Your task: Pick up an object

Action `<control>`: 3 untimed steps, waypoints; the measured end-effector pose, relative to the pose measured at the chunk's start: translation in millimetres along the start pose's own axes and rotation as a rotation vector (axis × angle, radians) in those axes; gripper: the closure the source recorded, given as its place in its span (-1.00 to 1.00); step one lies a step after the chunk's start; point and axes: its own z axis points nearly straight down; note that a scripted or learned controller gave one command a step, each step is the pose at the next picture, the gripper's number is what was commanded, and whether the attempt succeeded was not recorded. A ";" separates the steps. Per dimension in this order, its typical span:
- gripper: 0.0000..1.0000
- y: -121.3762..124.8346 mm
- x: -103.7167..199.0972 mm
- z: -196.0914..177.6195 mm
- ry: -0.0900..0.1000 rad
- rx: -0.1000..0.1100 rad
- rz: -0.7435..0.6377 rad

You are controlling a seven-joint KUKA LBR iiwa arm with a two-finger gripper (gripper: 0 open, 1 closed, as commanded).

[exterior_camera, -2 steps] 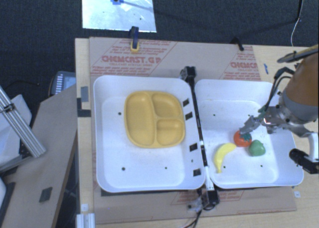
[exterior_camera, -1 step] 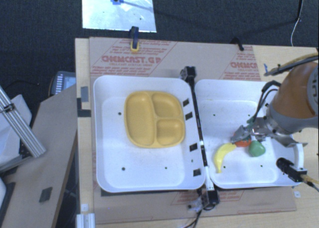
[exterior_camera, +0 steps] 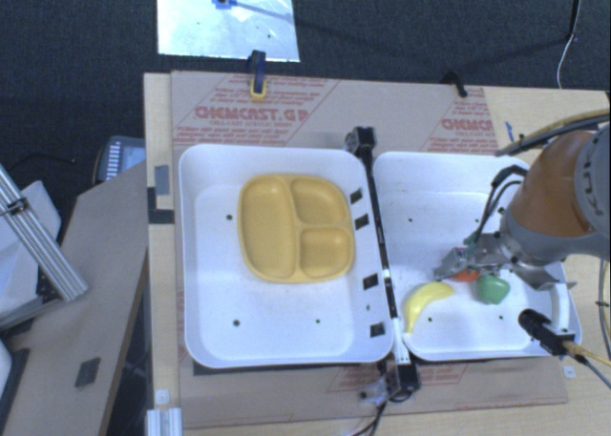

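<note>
A yellow banana, a green fruit and something small and orange lie in the right bin. The gripper hangs over them, perhaps touching; its grip I cannot tell. A yellow divided tray sits in the left bin

Likely a lab: bench with test bins.

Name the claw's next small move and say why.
Probably a short drop straight down: the claw sits low in the right bin, over a small orange thing, between the banana and the green ball. Nothing shows gripped yet.
</note>
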 end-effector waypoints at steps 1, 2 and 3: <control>1.00 1.8 -0.6 -13.1 -0.002 -0.005 0.001; 1.00 7.2 1.8 -57.2 -0.002 -0.007 -0.004; 1.00 9.3 -5.7 -103.1 -0.003 -0.008 -0.003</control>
